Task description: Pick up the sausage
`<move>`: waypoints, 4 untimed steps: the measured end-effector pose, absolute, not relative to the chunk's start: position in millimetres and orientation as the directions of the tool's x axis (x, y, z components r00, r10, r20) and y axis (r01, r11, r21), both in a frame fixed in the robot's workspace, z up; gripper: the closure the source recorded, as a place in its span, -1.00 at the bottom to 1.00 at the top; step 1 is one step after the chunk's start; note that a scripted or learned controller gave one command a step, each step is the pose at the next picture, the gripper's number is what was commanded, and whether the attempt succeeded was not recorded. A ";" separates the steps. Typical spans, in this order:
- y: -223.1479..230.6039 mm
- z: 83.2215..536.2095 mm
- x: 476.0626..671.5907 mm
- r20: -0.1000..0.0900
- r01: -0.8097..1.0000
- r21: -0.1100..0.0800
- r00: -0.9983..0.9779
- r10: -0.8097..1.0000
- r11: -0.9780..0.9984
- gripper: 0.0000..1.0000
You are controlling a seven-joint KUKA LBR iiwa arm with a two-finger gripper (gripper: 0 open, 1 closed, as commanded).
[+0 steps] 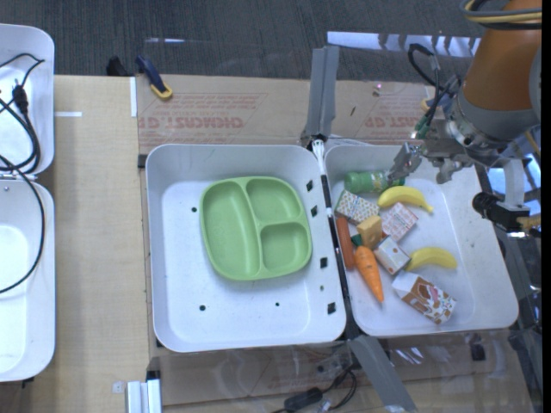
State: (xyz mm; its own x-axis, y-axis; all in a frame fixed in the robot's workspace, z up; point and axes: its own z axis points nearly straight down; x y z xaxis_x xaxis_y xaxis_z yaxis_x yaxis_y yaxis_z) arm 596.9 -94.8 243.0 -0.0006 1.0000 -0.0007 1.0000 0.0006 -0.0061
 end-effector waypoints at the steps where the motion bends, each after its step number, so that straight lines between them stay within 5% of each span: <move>1: -42.3 188.5 629.2 -0.002 0.954 -0.006 0.299 0.954 -0.299 -1.00; 2: 74.6 144.3 622.5 -0.011 0.944 0.001 0.329 0.944 -0.329 -1.00; 3: 78.5 126.0 645.9 -0.030 0.949 0.001 0.316 0.948 -0.316 -1.00; 4: 78.7 125.6 646.6 -0.031 0.951 0.000 0.308 0.951 -0.308 -1.00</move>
State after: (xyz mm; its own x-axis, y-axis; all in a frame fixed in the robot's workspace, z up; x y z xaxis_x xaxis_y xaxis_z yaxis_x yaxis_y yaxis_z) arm 646.6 78.7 125.6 0.3082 0.9508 -0.0309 0.9513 -0.3083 0.0004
